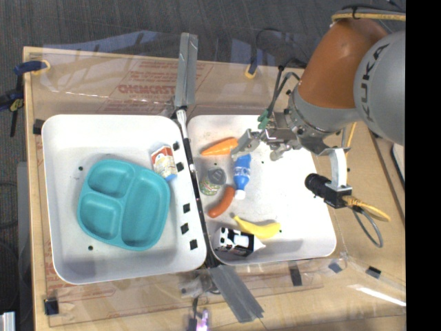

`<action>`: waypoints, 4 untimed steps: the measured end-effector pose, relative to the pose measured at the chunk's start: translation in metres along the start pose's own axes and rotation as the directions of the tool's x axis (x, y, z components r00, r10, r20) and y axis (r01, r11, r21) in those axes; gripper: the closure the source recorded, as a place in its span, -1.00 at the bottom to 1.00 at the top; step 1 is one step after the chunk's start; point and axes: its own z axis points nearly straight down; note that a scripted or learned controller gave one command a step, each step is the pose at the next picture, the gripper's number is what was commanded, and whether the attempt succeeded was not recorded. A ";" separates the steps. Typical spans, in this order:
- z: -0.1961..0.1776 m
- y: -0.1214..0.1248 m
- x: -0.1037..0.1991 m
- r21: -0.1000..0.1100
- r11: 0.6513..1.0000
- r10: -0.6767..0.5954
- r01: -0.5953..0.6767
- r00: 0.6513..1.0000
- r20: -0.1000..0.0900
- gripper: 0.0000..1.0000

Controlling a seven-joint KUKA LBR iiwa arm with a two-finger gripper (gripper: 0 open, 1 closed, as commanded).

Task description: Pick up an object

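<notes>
Gripper (256, 142) above the right bin (303, 233) (jaw state cannot be told), just beside the carrot (219, 147), whose long axis runs left-right, tip pointing left.

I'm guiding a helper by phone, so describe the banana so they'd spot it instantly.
Look in the right-hand white bin, toward its near edge. The banana lies there, just beyond a black-and-white toy and below a reddish sausage shape. It is the only yellow, curved thing.
</notes>
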 end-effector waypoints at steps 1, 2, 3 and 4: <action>0.155 0.028 -0.013 -0.005 1.000 0.000 0.000 1.000 0.000 -1.00; 0.178 0.089 -0.010 -0.001 0.982 -0.189 0.189 0.982 0.000 -1.00; 0.166 0.090 -0.010 -0.002 0.981 -0.194 0.194 0.981 0.001 1.00; 0.078 0.049 0.083 -0.005 0.954 -0.299 0.299 0.954 0.002 1.00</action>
